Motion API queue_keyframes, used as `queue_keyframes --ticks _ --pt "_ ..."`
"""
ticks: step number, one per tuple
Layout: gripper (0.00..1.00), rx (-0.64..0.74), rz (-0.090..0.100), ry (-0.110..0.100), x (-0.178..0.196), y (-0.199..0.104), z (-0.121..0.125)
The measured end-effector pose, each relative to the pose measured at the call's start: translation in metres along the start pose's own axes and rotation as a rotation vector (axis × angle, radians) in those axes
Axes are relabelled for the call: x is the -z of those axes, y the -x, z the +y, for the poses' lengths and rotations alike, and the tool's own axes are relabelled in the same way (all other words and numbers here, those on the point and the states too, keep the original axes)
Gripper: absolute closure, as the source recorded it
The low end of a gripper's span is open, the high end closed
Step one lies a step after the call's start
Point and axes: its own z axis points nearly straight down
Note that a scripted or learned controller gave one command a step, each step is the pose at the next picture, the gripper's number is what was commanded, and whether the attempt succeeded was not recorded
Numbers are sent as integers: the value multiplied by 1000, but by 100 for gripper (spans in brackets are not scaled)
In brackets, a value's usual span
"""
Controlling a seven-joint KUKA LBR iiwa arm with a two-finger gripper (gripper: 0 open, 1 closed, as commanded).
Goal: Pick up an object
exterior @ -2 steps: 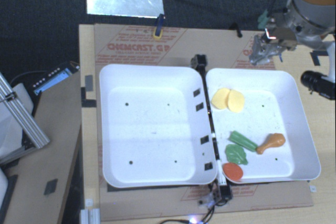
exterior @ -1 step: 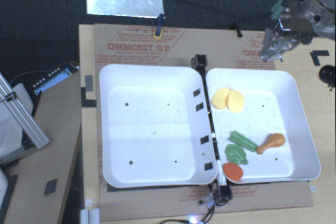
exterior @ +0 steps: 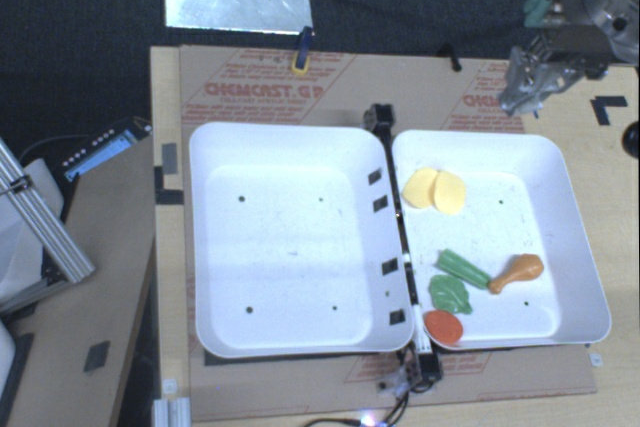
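The bench (exterior: pixel 250 75) (printed cardboard) carries two bins; toy food sits in the right bin (exterior: pixel 570 215). At two o'clock hangs the gripper (exterior: pixel 525 90), its state possibly hidden; I cannot tell.

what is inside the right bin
The right bin holds pale yellow slices, a green pod, a green leafy piece, an orange drumstick and a red-orange piece. Nothing visibly covers another; undersides are hidden.

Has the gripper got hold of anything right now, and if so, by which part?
Nothing is held. The gripper hangs above the bench beyond the right bin, apart from the toys, including the drumstick, lying in it.
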Motion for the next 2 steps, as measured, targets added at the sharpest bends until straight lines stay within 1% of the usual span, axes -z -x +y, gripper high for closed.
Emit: queue_keyframes --ticks 1,2 --pt "100 -8 -2 -4 -2 48 -17" --pt "100 -10 -4 -5 -15 101 -17"
